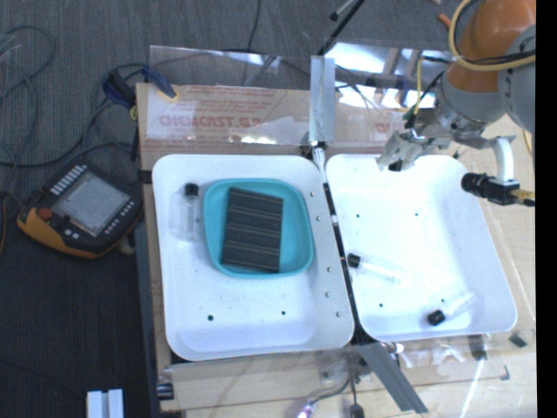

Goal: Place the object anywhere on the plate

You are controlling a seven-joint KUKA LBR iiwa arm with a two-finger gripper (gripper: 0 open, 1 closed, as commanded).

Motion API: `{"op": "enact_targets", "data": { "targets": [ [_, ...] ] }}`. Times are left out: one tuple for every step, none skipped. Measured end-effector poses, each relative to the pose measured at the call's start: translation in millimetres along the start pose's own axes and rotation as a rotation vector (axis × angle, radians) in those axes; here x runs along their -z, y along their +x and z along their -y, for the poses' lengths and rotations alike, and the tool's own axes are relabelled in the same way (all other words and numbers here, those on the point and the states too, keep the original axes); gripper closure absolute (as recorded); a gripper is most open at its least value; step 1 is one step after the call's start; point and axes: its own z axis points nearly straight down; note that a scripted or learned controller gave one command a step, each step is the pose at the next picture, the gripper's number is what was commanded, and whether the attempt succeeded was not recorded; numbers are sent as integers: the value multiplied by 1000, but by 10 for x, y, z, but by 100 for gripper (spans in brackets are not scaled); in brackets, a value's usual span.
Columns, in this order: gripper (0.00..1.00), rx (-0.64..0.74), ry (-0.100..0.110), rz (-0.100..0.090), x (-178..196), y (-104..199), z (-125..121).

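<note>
A teal plate (pixel 296 255) lies in the left bin (pixel 252 329). A dark ribbed rectangular block (pixel 252 229) rests flat on the plate's middle. A clear vial with a black cap (pixel 189 203) lies just left of the plate, on the bin floor. My gripper (pixel 394 158) hangs over the far left corner of the right bin (pixel 487 259), well away from the plate, with nothing seen in it.
Two more clear vials with black caps lie in the right bin, one (pixel 372 266) near its left wall and one (pixel 448 309) near the front right. A handheld control pendant (pixel 83 209) sits on the floor to the left. A cardboard and clear panel (pixel 235 111) stands behind the bins.
</note>
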Motion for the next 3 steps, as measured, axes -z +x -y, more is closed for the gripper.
{"op": "enact_targets", "data": {
  "targets": [
    [100,246,2,-2,-278,867,413],
    [100,387,1,-2,-325,1610,462],
    [0,386,1,-2,-324,1603,463]
  ]
}}
